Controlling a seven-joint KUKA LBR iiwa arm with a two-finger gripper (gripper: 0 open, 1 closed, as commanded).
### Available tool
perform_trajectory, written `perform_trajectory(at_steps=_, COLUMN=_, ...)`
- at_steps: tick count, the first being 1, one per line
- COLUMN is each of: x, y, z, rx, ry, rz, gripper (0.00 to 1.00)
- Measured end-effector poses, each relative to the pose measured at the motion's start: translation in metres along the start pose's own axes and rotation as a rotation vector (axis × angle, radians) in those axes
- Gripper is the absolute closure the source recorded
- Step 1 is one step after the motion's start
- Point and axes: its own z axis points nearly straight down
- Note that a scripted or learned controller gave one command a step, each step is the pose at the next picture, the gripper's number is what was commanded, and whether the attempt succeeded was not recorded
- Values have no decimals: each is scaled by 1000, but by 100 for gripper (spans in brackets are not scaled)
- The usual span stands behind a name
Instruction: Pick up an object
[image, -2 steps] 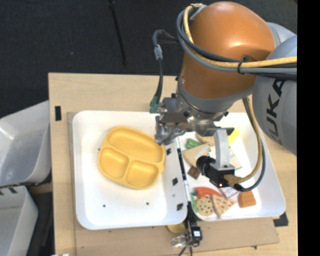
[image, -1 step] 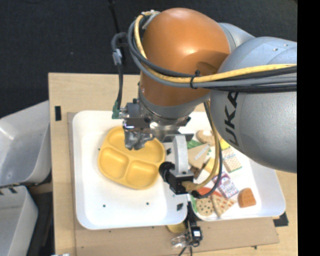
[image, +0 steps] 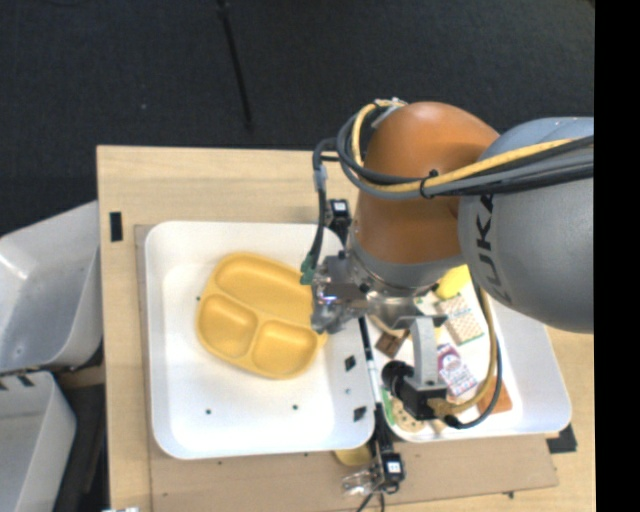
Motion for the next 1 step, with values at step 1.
perform_trajectory(at_steps=1, x=57, y=-2, z=-147, rx=-30, ry=15, rz=-20, gripper=100)
